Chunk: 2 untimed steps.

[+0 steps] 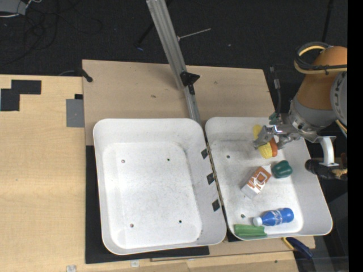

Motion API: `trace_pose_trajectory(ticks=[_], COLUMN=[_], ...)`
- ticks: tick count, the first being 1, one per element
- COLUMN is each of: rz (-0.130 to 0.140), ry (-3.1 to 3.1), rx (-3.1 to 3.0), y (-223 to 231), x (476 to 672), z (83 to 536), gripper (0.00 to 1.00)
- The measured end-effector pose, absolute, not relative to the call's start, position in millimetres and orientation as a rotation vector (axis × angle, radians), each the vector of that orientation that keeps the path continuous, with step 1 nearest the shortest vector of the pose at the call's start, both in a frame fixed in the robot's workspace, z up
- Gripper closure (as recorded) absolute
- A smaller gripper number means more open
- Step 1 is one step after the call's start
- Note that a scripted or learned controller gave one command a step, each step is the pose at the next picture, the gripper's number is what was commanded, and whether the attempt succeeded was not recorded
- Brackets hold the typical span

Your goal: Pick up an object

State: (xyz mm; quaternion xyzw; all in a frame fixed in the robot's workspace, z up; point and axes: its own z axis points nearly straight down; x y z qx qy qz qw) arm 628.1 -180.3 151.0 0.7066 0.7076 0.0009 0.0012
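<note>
Just now we see our grey two-finger gripper directly over the small yellow-and-orange plastic toy near the right bin's far edge; finger spread we cannot tell; the move is straight down.

Bench w/ two white bins

Light falls evenly from above, bright on the two white bins and the pale bench, while the floor behind sinks into near black. Shadows are soft and short, tucked under the bin rims, with no hard glare. The picture is slightly soft and grainy, small items in the right bin lacking fine detail.
</note>
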Motion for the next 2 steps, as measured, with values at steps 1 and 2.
trace_pose_trajectory(ticks=[1, 2], rz=[0.002, 0.003], ry=[2.222, 2.223], rx=[2.217, 2.216], y=[-179, -180], x=[632.2, 633.0], z=[194, 238], gripper=[1.0, 1.0])
